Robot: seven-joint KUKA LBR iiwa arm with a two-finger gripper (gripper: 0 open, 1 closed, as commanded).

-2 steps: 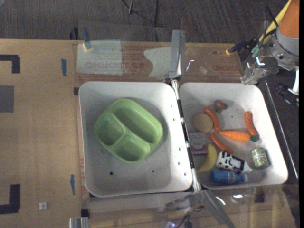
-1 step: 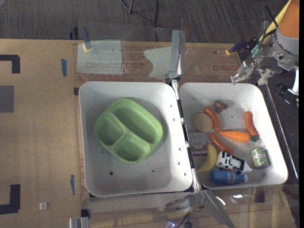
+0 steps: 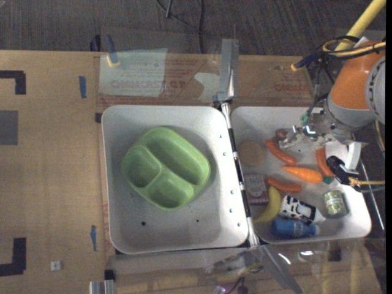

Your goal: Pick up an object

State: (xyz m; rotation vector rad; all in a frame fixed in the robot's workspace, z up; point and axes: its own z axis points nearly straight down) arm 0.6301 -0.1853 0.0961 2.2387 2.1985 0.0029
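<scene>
On my screen's left, the left bin [image 3: 116,225] holds just a green divided plate [image 3: 166,167], three sections, sitting a bit askew. Right bin [image 3: 361,228] is crowded: a tan round cookie [image 3: 252,154], several carrots, a banana [image 3: 271,206], a black & white carton [image 3: 299,209], a blue bottle [image 3: 294,228], a small green can [image 3: 335,203]. The arm [image 3: 358,84] comes in top right w/ the gripper [image 3: 312,129] low over that bin's back part, near the carrots. I can't tell if the fingers are apart or together, too cluttered. The biggest carrot [image 3: 302,174] is bright orange, tapered, lying flat mid-bin, long axis running left-right, thin tip toward the left, just left of the can.
</scene>
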